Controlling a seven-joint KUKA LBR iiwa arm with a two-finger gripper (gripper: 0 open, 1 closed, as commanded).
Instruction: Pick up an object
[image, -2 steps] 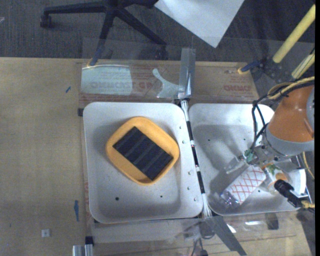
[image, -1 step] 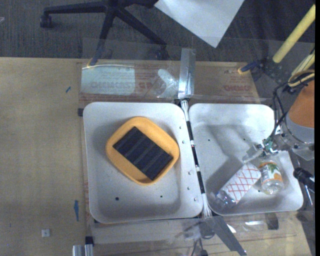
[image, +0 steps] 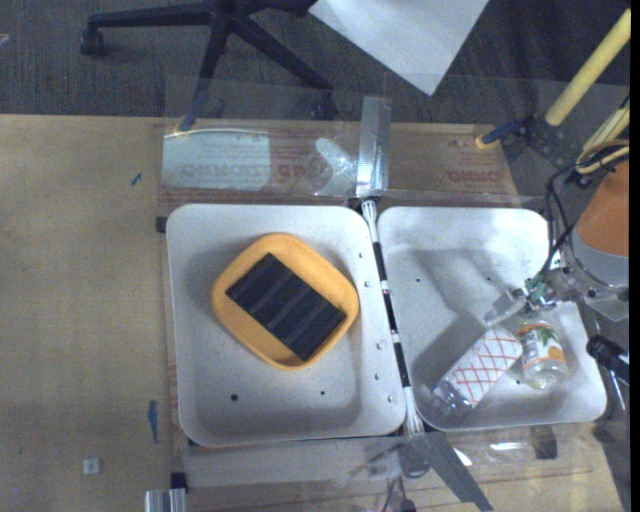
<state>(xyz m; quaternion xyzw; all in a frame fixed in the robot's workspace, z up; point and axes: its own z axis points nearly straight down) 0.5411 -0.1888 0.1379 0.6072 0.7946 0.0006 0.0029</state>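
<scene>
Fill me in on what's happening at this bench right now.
A KUKA arm reaches in from the right over the right-hand bin. Its gripper sits low near the bin's right side, just above a small clear bottle with an orange label. Beside the bottle lies a red-and-white patterned packet. Nothing appears lifted yet. In the left-hand bin rests an orange tray with a dark ribbed insert, untouched.

Two white bins (image: 200, 400); one orange-rimmed dark pad (image: 285, 300); two plastic bottles (image: 478, 372) (image: 541, 353).
</scene>
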